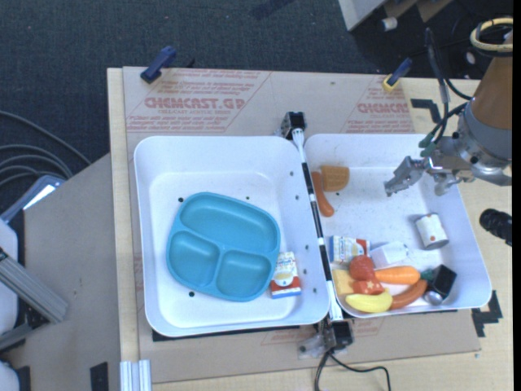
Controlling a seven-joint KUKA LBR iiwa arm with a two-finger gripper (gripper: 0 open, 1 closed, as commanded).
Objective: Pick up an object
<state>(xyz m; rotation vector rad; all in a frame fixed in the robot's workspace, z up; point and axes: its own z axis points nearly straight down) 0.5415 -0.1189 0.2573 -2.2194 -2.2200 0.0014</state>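
My gripper [421,182] hangs over the upper right part of the right bin [370,149], open, with nothing between its grey fingers [398,179]. Below it a small white and grey cylinder [430,230] lies on the bin floor. To its left, near the divider, are a tan bread slice [334,177] and an orange sausage [324,203]. A heap of toy food fills the bin's front: a small carton [350,247], a white block [391,255], a red tomato [364,269], a carrot [398,274], a banana [370,302] and a black piece [442,281].
The left bin [155,177] holds a blue compartment plate [221,245] with a small juice carton [285,271] at its right edge. Clamps [156,63] sit at the board's back corners. Cables lie off the bench to the left.
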